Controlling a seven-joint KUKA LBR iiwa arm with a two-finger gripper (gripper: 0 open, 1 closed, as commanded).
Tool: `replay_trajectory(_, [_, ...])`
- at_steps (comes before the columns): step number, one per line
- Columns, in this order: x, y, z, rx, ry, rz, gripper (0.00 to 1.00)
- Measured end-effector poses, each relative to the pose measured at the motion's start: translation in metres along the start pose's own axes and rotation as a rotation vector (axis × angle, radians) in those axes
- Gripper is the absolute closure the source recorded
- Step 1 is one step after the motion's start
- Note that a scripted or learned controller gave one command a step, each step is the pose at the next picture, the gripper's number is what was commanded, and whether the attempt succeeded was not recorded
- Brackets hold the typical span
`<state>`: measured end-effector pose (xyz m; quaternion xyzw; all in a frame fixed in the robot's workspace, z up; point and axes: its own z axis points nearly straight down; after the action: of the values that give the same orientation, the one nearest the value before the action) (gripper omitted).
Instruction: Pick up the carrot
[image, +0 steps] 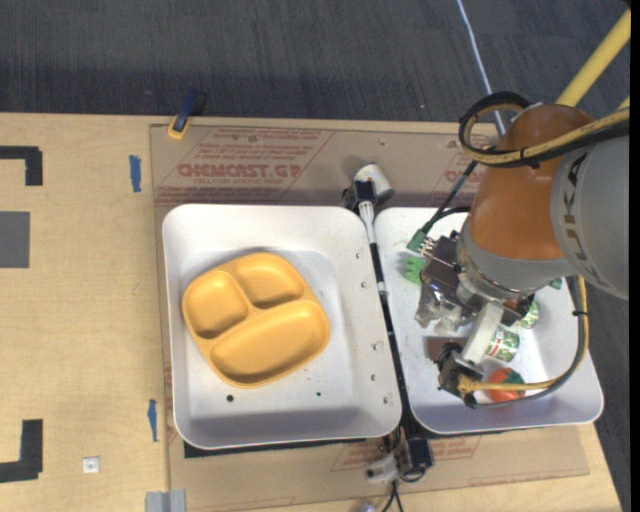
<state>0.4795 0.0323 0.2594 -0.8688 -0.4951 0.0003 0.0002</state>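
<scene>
The arm (520, 190) is reaching in from the right and hanging over the right bin (562, 335). Its claw (440, 305) is hovering low over the left half of that bin. The wrist is blocking my view, so I can't tell how far the claw is open, and nothing is showing in its grip.

The carrot (503, 390) is lying on the floor of the right bin, close to the near rim. It is showing as a small orange-red patch, partly crossed by the robot's yellow cable. It is sitting to the near-right of the claw, close by but not under it. Its long axis is probably running left to right, though too little of it is showing to be sure.

There is only one arm, so the pick is resting on the claw shifting toward the near rim and a bit right, then turning to close across the carrot's width.

A green piece (418, 243) is lying at the far-left corner of the same bin, well apart from the carrot. The left bin (180, 300) is holding a yellow plate (255, 315). Both bins are sitting side by side on the table (80, 300).
</scene>
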Motion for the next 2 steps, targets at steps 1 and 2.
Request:
replay_trajectory(1, [-0.027,0.015,0.045,0.004,-0.001,0.256,1.00])
replay_trajectory(2, [-0.008,0.005,0.013,0.000,0.001,0.240,1.00])
